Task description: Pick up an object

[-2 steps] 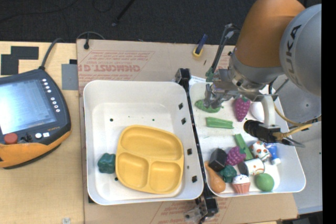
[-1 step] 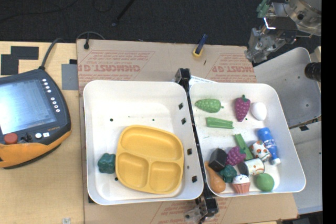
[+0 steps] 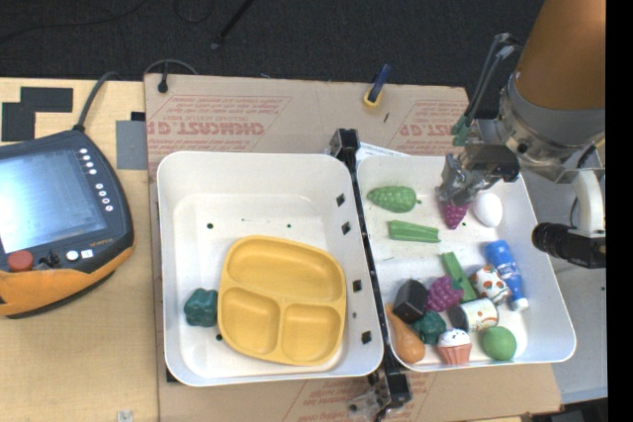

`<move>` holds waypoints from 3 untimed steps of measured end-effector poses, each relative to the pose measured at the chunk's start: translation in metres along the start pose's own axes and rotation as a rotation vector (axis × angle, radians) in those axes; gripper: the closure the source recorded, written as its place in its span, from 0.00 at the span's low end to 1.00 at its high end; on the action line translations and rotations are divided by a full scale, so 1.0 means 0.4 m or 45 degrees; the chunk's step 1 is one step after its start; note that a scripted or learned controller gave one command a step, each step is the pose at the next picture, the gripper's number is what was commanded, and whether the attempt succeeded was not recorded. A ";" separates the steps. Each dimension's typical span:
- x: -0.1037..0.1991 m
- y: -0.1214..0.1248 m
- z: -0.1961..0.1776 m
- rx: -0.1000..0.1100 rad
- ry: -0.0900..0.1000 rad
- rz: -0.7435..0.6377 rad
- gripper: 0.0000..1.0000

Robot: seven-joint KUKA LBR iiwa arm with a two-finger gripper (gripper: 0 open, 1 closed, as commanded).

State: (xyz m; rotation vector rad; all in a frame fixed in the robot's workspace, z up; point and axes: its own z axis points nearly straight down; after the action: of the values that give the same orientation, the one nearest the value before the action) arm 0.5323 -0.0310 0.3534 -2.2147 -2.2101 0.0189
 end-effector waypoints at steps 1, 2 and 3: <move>0.236 0.040 -0.296 -0.036 0.004 -0.015 1.00; 0.059 -0.153 0.063 0.005 -0.003 0.007 1.00; 0.110 -0.138 0.404 0.002 0.000 -0.003 1.00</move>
State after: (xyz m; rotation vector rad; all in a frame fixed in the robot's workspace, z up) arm 0.4745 0.0131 0.1926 -2.2116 -2.2116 0.0210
